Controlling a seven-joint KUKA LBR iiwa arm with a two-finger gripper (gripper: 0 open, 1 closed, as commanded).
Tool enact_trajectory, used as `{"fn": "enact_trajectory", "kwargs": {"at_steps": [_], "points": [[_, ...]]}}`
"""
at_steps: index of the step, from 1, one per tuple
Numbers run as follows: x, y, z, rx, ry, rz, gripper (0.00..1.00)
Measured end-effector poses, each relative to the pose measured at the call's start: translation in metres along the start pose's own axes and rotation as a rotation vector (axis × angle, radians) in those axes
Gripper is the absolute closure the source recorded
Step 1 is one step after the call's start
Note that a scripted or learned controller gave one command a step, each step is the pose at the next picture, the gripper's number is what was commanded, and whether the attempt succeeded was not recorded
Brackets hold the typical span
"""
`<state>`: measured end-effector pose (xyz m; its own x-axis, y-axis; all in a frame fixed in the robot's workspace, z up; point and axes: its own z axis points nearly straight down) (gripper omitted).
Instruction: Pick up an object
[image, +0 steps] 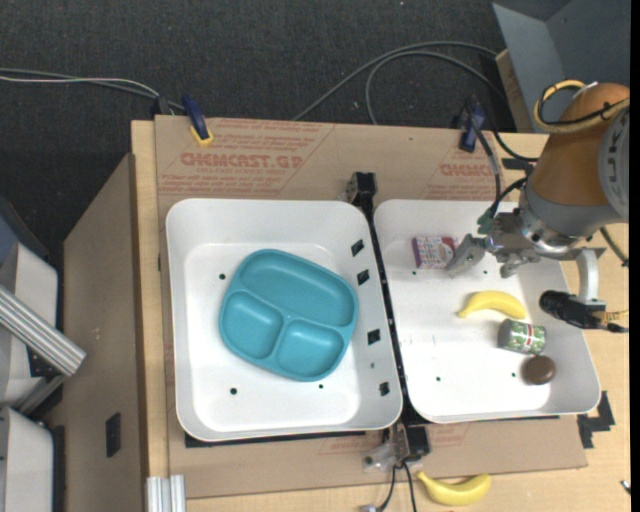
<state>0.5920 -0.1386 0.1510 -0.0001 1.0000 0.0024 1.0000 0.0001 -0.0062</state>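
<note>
Counter: cardboard-topped counter (300, 140), two white bins side by side.
Left bin (190, 300): one teal divided plate (288, 314).
Right bin (440, 390): one banana (492, 304), one small can (523, 337), one dark round object (538, 370), one purple-and-white packet (434, 250).
Tool (490, 252): at bin's far side beside packet; released or clenched, cannot tell.
Handling, judged: banana soft, light, curved; take mid-body. Can stiff, may roll.
Stray: second banana (455, 488) at counter's front edge.

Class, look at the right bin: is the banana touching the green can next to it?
Apart. The camera view shows a thin strip of white bin floor between the banana and the green can, which lies just below the banana's right end.
</note>
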Motion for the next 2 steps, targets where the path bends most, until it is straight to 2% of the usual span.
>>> {"fn": "enact_trajectory", "kwargs": {"at_steps": [1,2], "points": [[0.005,-0.002,0.063,0.002,0.001,0.000,0.00],[0.004,0.000,0.048,-0.007,-0.001,0.000,1.00]]}}
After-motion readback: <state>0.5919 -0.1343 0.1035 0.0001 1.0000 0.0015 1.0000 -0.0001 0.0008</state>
